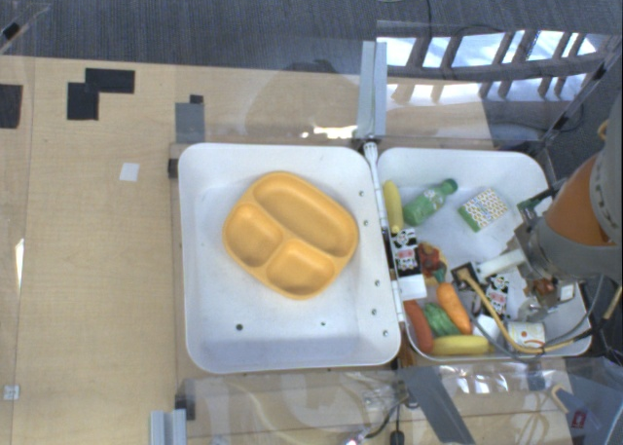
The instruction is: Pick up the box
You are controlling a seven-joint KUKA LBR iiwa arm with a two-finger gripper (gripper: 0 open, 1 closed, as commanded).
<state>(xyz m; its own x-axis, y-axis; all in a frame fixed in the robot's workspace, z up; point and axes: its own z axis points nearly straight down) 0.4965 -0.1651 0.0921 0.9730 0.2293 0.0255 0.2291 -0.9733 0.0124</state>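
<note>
The box (484, 207) is small and white with a green pattern. It lies flat in the back part of the right bin (531, 168). My gripper (516, 295) hangs low over the front right part of that bin, in front of the box and apart from it. Clutter surrounds the gripper, and I see nothing clearly held in it. A small black-and-white patterned piece (498, 289) sits right beside it.
The left bin (209, 336) holds a yellow divided plate (290, 234). In the right bin lie a yellow corn cob (392, 204), a green bottle (428, 202), a cow-patterned carton (404, 248), a carrot (453, 305), a green pepper (438, 319) and a banana (459, 344).
</note>
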